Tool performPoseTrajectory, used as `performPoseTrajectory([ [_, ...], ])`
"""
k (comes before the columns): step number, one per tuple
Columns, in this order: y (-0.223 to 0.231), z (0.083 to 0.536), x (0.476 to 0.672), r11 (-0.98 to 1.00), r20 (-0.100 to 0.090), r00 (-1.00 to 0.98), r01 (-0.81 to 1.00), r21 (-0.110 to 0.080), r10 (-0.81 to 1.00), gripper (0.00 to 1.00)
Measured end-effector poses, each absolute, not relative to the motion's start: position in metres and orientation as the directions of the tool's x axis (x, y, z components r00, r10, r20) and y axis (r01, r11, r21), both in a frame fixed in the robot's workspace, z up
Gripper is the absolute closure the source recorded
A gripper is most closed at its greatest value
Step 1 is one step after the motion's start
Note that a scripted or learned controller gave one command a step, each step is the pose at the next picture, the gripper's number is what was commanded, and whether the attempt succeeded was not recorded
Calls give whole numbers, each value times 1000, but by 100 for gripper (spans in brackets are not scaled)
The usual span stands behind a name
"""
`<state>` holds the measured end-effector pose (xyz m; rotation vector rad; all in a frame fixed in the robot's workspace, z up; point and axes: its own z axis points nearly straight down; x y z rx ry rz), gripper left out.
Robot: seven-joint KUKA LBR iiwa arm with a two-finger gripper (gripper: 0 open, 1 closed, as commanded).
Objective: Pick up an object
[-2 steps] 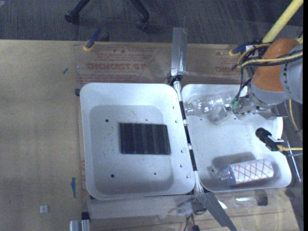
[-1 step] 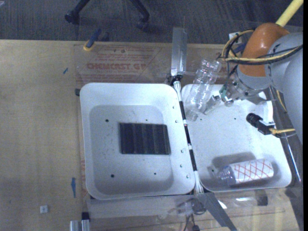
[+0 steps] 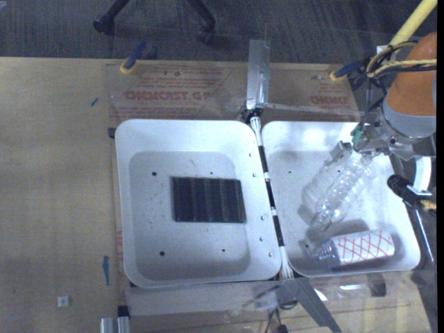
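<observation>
Clear crumpled plastic bottle (image 3: 338,189) (right bin (image 3: 291,141)); cannot tell the jaws' state.

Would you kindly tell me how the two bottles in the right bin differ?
The clear bottle has no label, while the labelled bottle wears a white wrap with red crosshatch. The clear bottle lies diagonally up the bin; the labelled bottle lies almost level along the near wall. Both are transparent plastic, lying down.
</observation>
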<state>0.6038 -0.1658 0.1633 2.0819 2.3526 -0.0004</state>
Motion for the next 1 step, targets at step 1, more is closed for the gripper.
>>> performPoseTrajectory([
  [1,-184,119,591,72,-2,-72,997,3,997,0],
])
